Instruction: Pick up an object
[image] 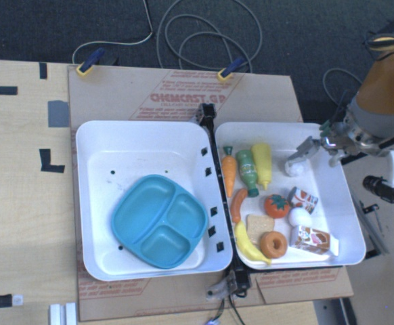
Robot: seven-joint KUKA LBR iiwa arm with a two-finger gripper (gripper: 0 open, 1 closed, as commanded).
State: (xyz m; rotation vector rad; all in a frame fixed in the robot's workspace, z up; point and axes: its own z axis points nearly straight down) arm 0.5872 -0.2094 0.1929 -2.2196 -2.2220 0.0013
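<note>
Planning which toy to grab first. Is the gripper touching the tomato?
Apart. The camera view shows bare white bin floor between the gripper and the tomato, which lies lower left of it.

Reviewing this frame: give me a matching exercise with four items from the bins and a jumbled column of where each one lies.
Items:
1. blue divided plate
2. carrot
3. doughnut
4. tomato

Places:
A. right bin, near front edge, beside the banana
B. left bin
C. right bin, middle, among the other food
D. right bin, against the wall shared with the left bin

Pairs: 1-B, 2-D, 3-A, 4-C
</note>
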